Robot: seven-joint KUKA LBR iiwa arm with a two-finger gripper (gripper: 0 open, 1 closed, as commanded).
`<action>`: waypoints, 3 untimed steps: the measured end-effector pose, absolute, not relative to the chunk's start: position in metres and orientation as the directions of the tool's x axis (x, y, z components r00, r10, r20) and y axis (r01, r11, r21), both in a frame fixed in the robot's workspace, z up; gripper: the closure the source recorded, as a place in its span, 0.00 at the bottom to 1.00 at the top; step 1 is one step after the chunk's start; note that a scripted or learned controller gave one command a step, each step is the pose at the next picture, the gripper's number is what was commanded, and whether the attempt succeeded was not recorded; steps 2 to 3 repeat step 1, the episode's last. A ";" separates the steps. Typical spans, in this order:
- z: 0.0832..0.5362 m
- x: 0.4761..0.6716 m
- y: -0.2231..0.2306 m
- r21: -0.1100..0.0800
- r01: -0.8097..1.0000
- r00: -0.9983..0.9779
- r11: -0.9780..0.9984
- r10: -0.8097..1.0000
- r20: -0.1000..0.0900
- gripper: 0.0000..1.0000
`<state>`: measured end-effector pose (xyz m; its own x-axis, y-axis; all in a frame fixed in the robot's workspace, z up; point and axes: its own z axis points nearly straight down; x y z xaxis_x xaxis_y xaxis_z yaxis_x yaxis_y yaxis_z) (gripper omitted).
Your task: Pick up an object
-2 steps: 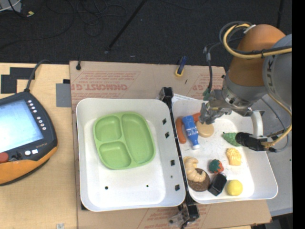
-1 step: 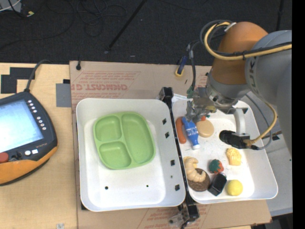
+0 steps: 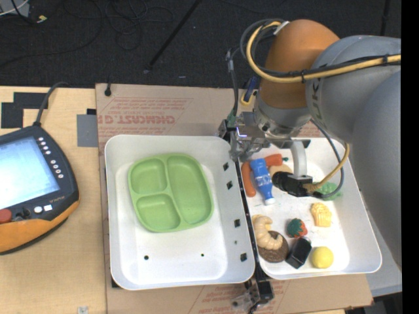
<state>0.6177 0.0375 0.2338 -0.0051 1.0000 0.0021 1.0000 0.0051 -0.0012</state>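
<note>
One blue bottle (image 3: 262, 180) | just below pincer (image 3: 243, 150) (right bin (image 3: 363, 241))

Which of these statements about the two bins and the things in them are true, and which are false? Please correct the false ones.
1. The green divided plate lies in the left bin. True.
2. The blue bottle lies on the green plate. False: it lies in the right bin, near the divider.
3. The yellow ball sits near the right bin's front edge. True.
4. The arm hangs over the left bin. False: it is over the right bin's back part.
5. The handheld screen device lies inside a bin. False: it lies left of the bins.
</note>
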 end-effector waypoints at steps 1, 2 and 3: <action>0.220 0.627 0.094 -0.003 1.000 -0.005 0.005 1.000 0.001 1.00; 0.220 0.627 0.094 -0.003 1.000 -0.005 0.005 1.000 0.001 1.00; 0.220 0.627 0.094 -0.003 1.000 -0.005 0.005 1.000 0.001 1.00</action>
